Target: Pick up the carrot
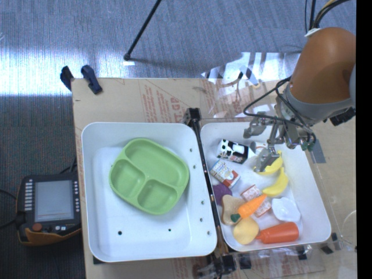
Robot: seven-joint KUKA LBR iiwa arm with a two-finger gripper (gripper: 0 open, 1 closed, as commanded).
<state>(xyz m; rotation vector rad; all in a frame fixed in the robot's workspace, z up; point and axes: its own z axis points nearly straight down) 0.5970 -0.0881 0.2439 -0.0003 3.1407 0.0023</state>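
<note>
A: Since the claw (271,156) hangs over the right bin (321,214) beside a banana (272,165), which way is the carrot (252,207)?

B: Nearer the camera and slightly left, well apart from it; it lies among other toy food, long axis slanting, green tip toward the lower left.

A: Is the claw pinching anything?

B: Nothing shows between its fingers; spread or pressed together, I cannot tell.

A: Any writing?

B: Red print on the tabletop (151,97), reversed and unreadable; small cartons too blurred.

Robotics lab: teach pendant (51,207), tripod (148,17).
</note>
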